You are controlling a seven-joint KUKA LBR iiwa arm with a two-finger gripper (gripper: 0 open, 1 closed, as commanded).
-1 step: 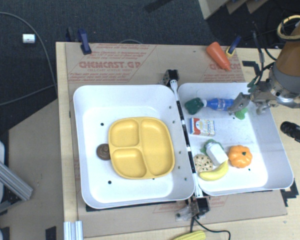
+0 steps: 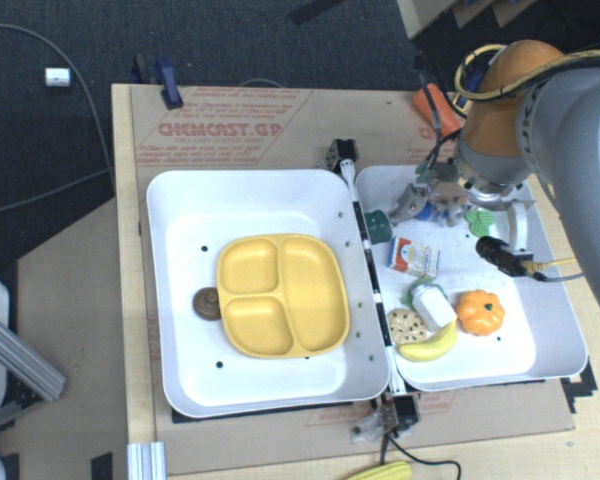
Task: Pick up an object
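In the right bin [image 2: 555, 343], at its far end, my gripper [image 2: 435, 203] hangs low under the orange wrist; I cannot tell its opening from here. I take the small carton [image 2: 415, 257] as my landmark. The gripper is just beyond it, a green piece [image 2: 378, 227] lies at its left, and the pumpkin [image 2: 480, 312], the banana [image 2: 428, 345] and the cookie [image 2: 404, 323] lie nearer to me. I judge the carton the closest target. I would descend straight on it, centred, and avoid the bin wall.
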